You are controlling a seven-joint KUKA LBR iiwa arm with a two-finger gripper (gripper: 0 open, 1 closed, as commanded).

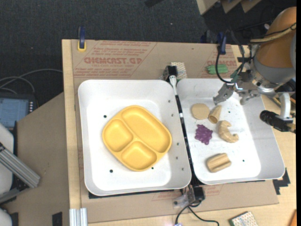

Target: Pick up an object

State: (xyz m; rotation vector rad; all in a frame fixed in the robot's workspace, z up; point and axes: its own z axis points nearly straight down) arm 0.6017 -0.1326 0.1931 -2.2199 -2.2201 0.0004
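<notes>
The right bin (263,166) holds several food-like pieces. A flat tan disc (199,111) lies at its left, with a small tan cylinder (215,114) leaning against it. Below them are a purple grape bunch (203,133), a curved tan piece (227,131) and a tan loaf (218,162) near the front. My gripper (234,95) hangs over the back of this bin, just up and right of the small cylinder. It is open, one finger (221,96) pointing toward the cylinder, and nothing is between the fingers.
The left bin (89,140) contains a yellow divided plate (136,137). A green object (217,69) lies on the cardboard behind the right bin. The arm comes in from the upper right.
</notes>
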